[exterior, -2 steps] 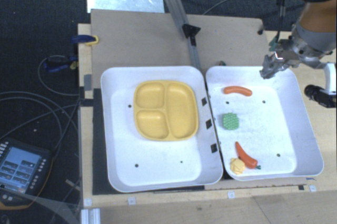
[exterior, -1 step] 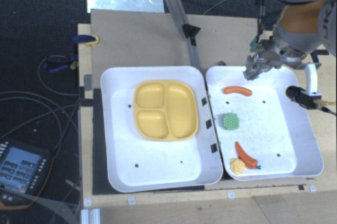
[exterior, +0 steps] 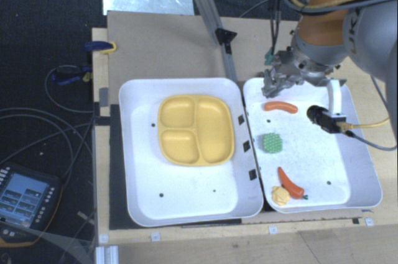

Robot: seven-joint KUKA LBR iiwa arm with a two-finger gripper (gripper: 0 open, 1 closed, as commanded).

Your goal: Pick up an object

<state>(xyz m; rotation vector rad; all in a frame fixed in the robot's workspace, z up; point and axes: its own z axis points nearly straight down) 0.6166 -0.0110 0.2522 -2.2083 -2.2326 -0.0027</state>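
Camera view: gripper [exterior: 272,87] at sausage's [exterior: 280,107] 11 o'clock; finger state unclear. Centre over sausage, then descend.

The desk [exterior: 161,45] under my gripper [exterior: 273,87] is a tan board, and two white bins lie side by side directly on it. The right bin [exterior: 348,188] sits below my gripper, its far rim just beneath my wrist. The left bin [exterior: 140,182] lies to my gripper's left, its edge touching the right bin's. Farther left, at the desk's edge, a blue and yellow clamp [exterior: 99,46] grips the board. Beyond my gripper, a grey pole [exterior: 208,5] slants up from a black foot on the desk.
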